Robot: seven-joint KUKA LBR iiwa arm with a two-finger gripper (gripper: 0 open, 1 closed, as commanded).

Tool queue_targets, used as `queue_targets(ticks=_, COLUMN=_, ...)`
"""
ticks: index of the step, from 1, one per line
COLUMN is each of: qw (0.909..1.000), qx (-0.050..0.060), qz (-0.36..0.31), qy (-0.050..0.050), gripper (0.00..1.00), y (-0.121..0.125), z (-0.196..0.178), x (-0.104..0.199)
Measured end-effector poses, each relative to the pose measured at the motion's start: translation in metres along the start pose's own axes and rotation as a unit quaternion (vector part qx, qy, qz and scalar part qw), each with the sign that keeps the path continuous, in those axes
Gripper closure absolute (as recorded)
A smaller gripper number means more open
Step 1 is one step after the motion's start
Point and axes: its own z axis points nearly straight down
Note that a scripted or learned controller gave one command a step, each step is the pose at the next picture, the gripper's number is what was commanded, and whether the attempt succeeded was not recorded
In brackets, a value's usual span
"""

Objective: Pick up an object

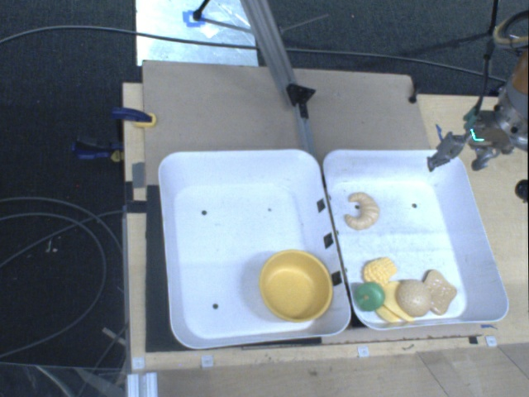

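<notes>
The yellow bowl [296, 284], largest of the loose things, sits in the left bin [215, 180] near its front right corner. In the right bin [430, 222] a croissant [362, 210] lies alone; the front heap overlaps, so a tan lump [412, 297], corn piece [379, 269] and green ball [369, 295] blur together. The gripper [461, 150], partly cut off at the frame edge, hangs over the far right rim, fingers spread and holding nothing.

- The arm [514, 98] reaches in from the camera view's right edge, its wrist at upper right.
- The gripper [461, 155] points down and left, its two fingers spread apart and holding nothing.
</notes>
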Motion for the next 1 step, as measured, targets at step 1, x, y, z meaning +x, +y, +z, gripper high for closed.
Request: queue_targets(ticks=1, qw=1.0, qx=-0.001, qz=0.0, qy=0.0, gripper=0.0, y=0.0002, z=-0.0005, x=0.0)
